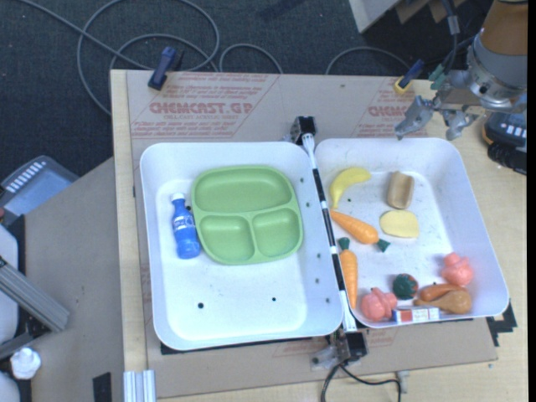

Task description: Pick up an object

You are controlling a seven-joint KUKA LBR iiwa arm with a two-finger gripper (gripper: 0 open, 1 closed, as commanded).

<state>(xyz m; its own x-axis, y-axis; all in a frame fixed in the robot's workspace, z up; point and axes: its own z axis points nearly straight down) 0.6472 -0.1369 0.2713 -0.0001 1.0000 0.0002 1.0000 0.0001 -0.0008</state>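
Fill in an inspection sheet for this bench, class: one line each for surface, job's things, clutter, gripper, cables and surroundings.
Surface: cardboard-covered bench bearing left bin and right bin.
Job's things: right bin holds banana, two carrots, bread roll, potato slice, other toy foods.
Clutter: left bin holds green divided tray, blue bottle.
Gripper: gripper above right bin's far edge, holding nothing.
Cables: loops on dark floor behind bench.
Surroundings: blue clamps on bench's far edge.
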